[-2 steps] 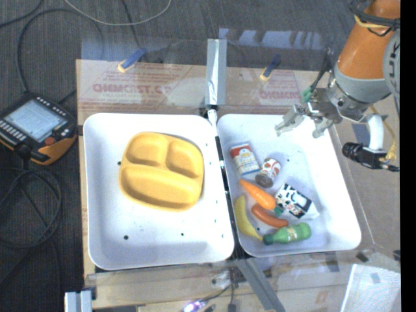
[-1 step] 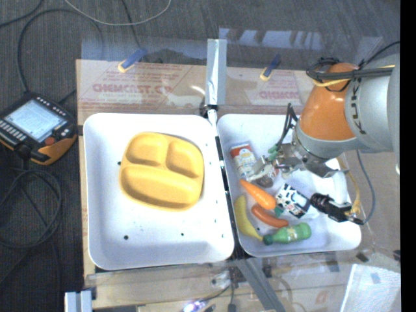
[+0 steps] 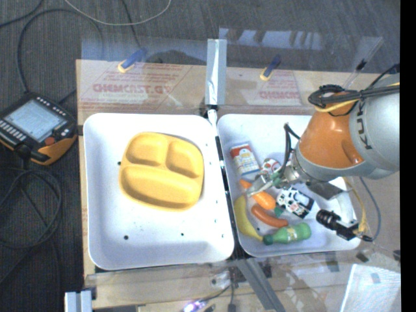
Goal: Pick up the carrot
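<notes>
The carrot lies in my right bin, near its middle, just above a red pepper and beside the banana along the bin's left side. My jaws hang over the bin just above and right of the carrot; whether they stand wide or narrow I cannot tell. A green bottle lies along the near wall. A yellow tray sits in the left bin.
</notes>
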